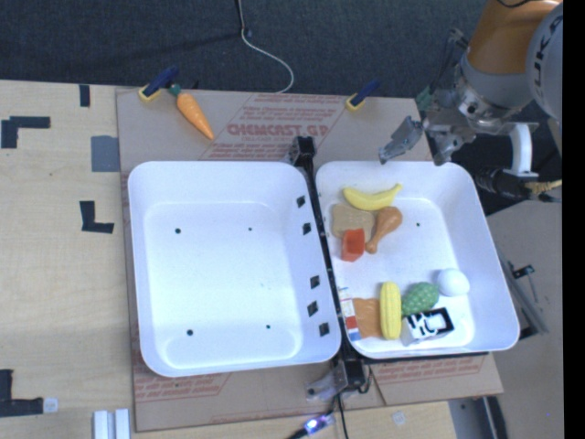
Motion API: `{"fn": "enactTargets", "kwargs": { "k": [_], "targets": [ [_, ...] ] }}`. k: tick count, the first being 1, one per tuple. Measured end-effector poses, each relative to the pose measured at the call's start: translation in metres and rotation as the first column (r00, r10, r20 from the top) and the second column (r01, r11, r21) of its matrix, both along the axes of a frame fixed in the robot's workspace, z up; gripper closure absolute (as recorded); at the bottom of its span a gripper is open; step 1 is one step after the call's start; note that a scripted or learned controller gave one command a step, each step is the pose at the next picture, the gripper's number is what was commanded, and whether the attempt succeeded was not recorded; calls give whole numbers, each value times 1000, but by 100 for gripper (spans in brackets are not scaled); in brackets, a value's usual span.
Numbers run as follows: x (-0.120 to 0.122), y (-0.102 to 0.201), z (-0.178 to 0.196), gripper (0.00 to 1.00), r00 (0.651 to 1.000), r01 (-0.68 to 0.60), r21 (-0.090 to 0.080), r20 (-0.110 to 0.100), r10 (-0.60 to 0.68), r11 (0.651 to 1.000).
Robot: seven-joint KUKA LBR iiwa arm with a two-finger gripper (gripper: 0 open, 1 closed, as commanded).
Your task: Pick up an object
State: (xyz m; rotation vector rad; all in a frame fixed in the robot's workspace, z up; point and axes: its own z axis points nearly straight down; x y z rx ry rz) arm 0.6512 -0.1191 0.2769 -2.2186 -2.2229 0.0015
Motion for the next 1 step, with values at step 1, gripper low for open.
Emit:
{"fn": "enactTargets", "kwargs": {
  "k": [1],
  "targets": [
    [-18,34,-100,0,1000,-1,2,-11,1,1000]
  ]
}}
